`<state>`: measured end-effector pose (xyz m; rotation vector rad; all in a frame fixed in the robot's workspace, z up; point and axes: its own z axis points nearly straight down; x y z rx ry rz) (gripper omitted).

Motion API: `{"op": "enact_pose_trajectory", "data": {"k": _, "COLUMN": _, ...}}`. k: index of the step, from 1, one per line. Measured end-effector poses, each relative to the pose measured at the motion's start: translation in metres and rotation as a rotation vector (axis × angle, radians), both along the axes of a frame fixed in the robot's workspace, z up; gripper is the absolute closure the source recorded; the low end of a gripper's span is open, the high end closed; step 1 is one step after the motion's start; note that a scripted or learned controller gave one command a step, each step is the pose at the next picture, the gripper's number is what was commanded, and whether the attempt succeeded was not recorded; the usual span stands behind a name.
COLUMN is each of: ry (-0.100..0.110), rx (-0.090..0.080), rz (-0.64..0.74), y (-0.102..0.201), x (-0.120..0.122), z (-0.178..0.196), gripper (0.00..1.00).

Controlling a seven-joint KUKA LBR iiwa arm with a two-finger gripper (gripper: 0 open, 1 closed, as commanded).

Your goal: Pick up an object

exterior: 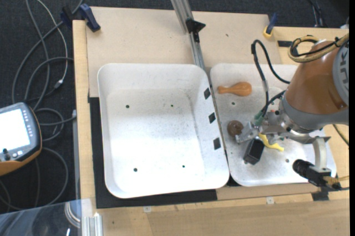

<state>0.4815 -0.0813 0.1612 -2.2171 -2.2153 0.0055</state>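
Arm reached in from the right, its orange band and grey wrist hanging over the right bin point(222, 71). Pincer point(256, 143) sat low in that bin, near the bin's middle; whether it was open or closed could not be told, as wrist and cabling covered most of it. A black block-shaped object point(253, 152) lay just below the pincer, tilted, on the bin floor or close to it; contact between the two could not be judged. A yellow piece point(273, 142) showed just right of the black object, partly under the wrist. A small round brown object point(235, 127) lay on the bin floor left of the pincer, near the wall shared with the left bin point(111, 80). An orange-tan pear-shaped object point(235, 88) lay on its side toward the far end of the right bin, well apart from the pincer. Both bins sat side by side on the tabletop point(144, 35). A handheld control pendant point(16, 138) lay off the tabletop at the left edge of the view.
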Motion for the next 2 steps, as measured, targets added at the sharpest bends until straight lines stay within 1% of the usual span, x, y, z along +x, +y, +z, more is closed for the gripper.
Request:
{"op": "enact_pose_trajectory", "data": {"k": 1, "ry": -0.022, "rx": -0.011, "rz": -0.004, "y": -0.002, "x": 0.0082, "z": -0.0534, "gripper": 0.0}}
{"op": "enact_pose_trajectory", "data": {"k": 2, "ry": -0.038, "rx": -0.018, "rz": -0.005, "y": -0.0092, "x": 0.0165, "z": -0.0573, "gripper": 0.0}}
